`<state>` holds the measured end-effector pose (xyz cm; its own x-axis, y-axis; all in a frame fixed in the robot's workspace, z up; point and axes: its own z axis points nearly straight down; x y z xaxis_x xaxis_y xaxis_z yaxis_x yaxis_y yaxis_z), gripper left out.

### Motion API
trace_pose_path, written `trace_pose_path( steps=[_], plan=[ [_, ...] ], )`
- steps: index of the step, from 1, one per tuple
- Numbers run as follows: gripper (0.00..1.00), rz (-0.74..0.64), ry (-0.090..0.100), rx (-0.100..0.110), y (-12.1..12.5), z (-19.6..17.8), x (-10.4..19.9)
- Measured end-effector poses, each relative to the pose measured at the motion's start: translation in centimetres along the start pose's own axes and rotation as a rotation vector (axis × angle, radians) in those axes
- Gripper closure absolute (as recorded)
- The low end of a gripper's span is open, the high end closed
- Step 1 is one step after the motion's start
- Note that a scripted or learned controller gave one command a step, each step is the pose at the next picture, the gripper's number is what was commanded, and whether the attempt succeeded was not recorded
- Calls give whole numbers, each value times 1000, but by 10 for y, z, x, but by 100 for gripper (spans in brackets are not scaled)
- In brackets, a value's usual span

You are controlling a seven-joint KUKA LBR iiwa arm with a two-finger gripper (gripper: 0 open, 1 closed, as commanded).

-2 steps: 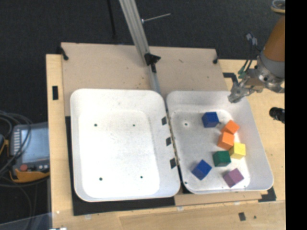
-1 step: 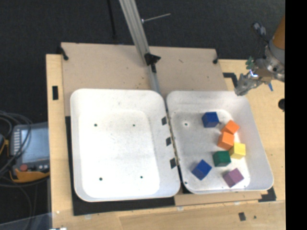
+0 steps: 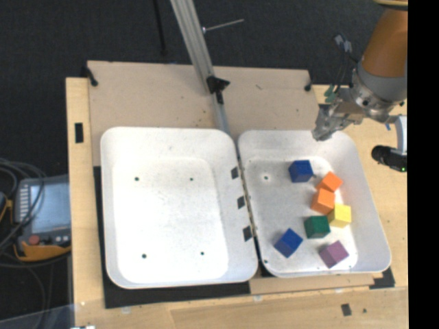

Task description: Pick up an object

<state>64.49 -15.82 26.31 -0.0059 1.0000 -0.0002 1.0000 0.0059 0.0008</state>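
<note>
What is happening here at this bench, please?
A grey robot arm with an orange band reaches in from the right. Its tool hangs over the far edge of the right bin and holds nothing between its fingers. In that bin lie seven small blocks: two blue blocks, two orange blocks, a yellow block, a green block and a purple block. No block is picked up yet.
</note>
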Motion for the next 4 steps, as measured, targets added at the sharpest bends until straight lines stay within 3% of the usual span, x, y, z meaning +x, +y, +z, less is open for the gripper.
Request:
trace_pose_path(
  steps=[4],
  plan=[
    [100, -2, 2, 1, -55, -17, 200]
  ],
)
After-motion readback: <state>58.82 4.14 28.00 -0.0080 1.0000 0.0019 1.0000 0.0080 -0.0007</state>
